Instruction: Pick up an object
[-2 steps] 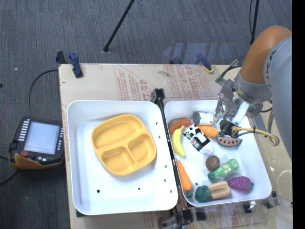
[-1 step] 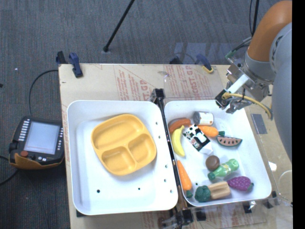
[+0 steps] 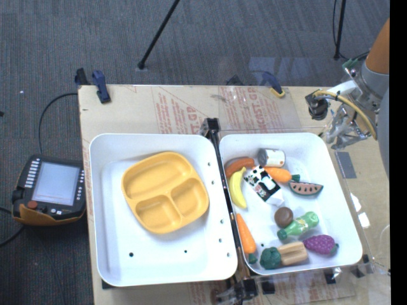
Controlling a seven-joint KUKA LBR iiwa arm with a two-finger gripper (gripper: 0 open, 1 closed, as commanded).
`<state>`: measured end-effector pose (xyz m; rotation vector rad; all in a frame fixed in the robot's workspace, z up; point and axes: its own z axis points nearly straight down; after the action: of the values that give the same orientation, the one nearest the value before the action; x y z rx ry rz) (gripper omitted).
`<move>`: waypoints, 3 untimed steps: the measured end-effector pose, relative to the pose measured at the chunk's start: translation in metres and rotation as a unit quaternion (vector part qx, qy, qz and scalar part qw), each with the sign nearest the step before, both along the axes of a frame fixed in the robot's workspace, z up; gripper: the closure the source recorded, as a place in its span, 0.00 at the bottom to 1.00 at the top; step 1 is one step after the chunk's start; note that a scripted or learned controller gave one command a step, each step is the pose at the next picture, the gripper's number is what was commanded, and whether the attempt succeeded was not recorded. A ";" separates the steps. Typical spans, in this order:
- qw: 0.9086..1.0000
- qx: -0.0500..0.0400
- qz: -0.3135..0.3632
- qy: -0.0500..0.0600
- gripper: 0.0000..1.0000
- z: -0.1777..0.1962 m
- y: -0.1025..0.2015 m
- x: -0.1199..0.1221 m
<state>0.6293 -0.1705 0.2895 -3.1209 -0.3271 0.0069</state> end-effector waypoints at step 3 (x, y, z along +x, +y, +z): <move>0.994 0.002 0.106 0.001 1.00 -0.046 0.103 -0.023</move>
<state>0.6059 -0.0677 0.2437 -3.0654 -0.6558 0.0110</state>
